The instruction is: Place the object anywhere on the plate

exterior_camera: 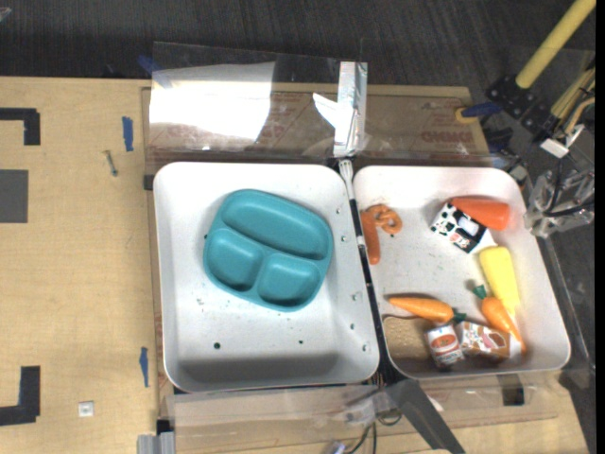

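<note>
A teal plate (269, 247) with three compartments lies in the left white bin (180, 282), slightly toward the back; nothing rests on it. The right white bin (416, 192) holds several toy foods. At its left are an orange curled shrimp-like piece (384, 218) and a thin red sausage (372, 244). A black-and-white carton (457, 226) leans against an orange-red piece (484, 212) at the back. A yellow corn-like piece (499, 274), two carrots (423, 305) (498, 315), a small can (442, 344) and a brown carton (484, 340) lie toward the front.
A clear plastic panel (246, 112) with a taped upright strip (350, 107) stands behind the bins. A yellow pole (562, 31) and dark cables with clamps (553, 192) sit off the right bin's far corner. Bare wooden bench (66, 253) stretches to the left.
</note>
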`<state>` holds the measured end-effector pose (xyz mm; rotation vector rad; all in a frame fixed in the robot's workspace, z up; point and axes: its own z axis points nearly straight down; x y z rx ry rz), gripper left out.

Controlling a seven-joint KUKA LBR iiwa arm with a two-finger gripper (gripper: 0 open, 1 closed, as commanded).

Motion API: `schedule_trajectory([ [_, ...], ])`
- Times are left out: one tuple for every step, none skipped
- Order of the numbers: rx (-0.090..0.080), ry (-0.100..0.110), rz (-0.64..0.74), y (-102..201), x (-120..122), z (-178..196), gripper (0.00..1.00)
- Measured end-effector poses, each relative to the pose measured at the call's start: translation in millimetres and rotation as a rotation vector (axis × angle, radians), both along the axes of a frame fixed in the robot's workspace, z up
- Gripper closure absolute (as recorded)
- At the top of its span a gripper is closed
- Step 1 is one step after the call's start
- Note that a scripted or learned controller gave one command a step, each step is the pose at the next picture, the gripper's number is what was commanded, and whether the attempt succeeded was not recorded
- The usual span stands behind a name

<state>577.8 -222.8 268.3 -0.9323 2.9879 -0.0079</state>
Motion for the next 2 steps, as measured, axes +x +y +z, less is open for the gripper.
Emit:
schedule_trajectory([
  [0.004,0.009,-0.058,1,11,-34,1.0],
  [0.001,0.006,-0.005,0,-16,-1,1.0],
])
